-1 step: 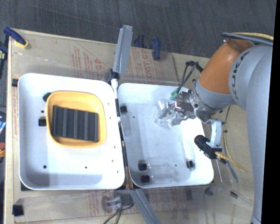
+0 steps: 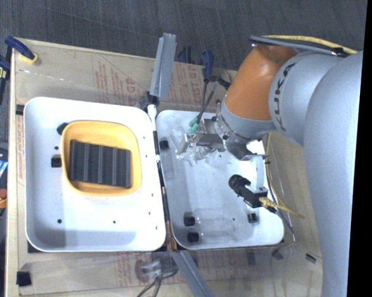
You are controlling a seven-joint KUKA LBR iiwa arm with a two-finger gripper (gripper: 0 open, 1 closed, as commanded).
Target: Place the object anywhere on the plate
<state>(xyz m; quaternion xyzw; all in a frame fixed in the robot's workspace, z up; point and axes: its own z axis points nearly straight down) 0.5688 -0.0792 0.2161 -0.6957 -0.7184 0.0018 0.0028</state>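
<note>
The task looks to me not far along. The plate (image 2: 103,132), yellow with a dark ribbed middle, lies in the left bin (image 2: 41,217) and I see nothing on it that was placed there. The arm (image 2: 285,88) reaches down into the right bin (image 2: 226,211), near its far edge, and the gripper (image 2: 202,141) is low over something pale and see-through – perhaps a crumpled piece of clear plastic (image 2: 189,148), I am not sure. If this is the object, it is in the right bin, well apart from the plate. So the pick, the carry over and the release are all left to do. About the jaws – I cannot tell how they stand, the wrist covers them
</note>
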